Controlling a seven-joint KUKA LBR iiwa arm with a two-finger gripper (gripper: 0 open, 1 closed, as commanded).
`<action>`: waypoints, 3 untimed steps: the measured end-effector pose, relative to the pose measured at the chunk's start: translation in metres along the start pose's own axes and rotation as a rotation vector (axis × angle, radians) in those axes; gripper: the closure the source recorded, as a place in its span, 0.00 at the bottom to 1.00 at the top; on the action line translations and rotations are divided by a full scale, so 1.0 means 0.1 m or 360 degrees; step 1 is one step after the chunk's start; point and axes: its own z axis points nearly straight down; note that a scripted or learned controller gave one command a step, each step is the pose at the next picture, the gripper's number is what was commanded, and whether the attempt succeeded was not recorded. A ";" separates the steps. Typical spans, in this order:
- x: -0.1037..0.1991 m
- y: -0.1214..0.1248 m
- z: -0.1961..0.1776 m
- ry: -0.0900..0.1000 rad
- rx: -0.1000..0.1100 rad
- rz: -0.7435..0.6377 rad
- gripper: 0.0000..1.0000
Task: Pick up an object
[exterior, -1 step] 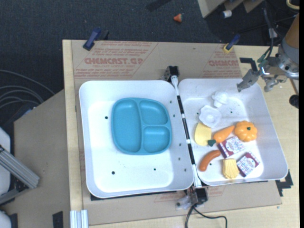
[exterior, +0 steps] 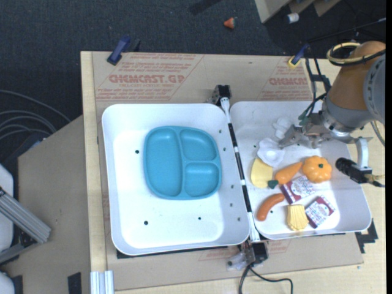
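The arm's orange band [exterior: 352,84] rides highest, closest to the lens. Below it the gripper [exterior: 302,135] hangs low at the far edge of the cluttered bin [exterior: 358,216], just beside a crumpled white object [exterior: 270,147]; released or clenched, I cannot tell. Nothing looks lifted, so this reads as the approach. Next it must settle over one item, perhaps the orange pumpkin [exterior: 316,169] toward the bin's middle, and close.
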 end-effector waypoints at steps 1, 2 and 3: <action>0.27 0.47 0.00 -0.0001 -0.0002 -0.0002 0.00; 0.08 0.47 0.00 -0.0003 -0.0004 0.0000 0.00; -0.13 0.47 0.00 -0.0004 -0.0004 0.0001 0.00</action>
